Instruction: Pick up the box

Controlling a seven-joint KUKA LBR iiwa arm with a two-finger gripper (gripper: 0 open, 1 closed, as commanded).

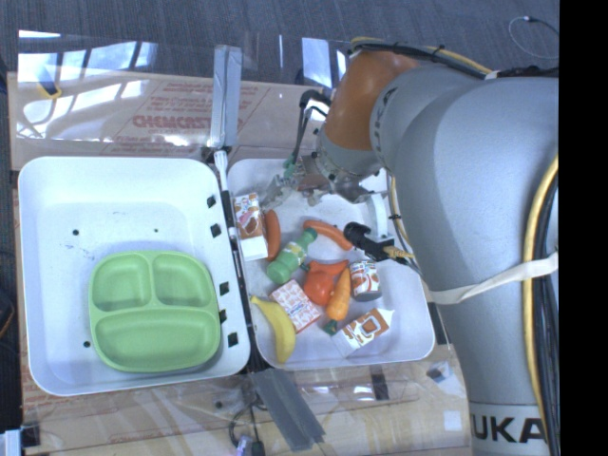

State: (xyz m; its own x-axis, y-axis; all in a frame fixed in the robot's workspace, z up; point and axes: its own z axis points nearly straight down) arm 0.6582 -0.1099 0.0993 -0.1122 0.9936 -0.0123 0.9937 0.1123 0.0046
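Left white bin [57,198]: green three-compartment plastic plate [152,310] lies toward front edge; right white bin [410,345]: small white-and-red carton box [250,224] lies flat against left wall, orange carrot [273,234] touching its right side; judged light, stiff-walled, crushable, slightly slick; best taken across narrow sides, squeezed gently; gripper [306,177] near back edge, well apart from box; finger opening cannot be told; nothing seen held.

Grey arm [456,188] bent low, reaching leftward.
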